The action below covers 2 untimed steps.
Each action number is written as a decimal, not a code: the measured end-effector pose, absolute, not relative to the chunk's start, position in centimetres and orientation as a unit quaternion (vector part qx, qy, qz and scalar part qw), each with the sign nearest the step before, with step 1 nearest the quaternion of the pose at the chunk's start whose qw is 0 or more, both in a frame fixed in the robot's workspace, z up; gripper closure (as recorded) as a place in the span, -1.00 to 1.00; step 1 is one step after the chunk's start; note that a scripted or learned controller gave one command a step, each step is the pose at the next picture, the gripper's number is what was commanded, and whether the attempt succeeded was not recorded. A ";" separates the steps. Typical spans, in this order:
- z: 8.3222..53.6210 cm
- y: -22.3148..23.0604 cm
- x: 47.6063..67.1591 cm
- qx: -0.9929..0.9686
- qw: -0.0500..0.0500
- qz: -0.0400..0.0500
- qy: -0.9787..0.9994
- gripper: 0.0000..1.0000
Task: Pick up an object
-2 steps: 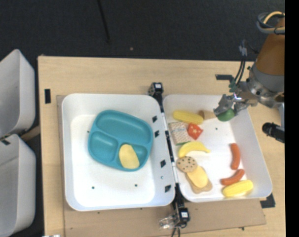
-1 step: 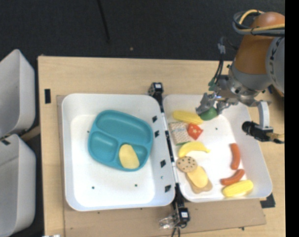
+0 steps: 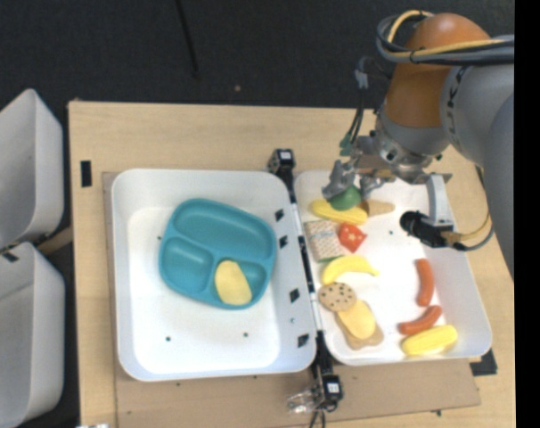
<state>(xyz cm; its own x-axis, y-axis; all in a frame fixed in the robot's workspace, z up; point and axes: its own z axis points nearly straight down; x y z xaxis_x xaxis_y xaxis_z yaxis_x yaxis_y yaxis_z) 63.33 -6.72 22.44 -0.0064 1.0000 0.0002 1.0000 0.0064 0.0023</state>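
Bench bins lie below; the gripper hangs just above a banana, finger state unclear, nothing lifted yet.

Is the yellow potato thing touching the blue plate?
Touching. The camera view shows the yellow piece lying inside a compartment of the blue plate, resting on it.

Toy foods strewn across right bin: yellow banana, red pepper, cracker, cookie, two sausages, yellow piece. Green item at far edge, on a yellow piece.
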 end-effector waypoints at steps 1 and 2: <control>22.4 -2.4 64.6 0.706 0.001 0.001 0.709 1.00; 24.6 1.8 66.3 0.705 0.001 0.002 0.709 1.00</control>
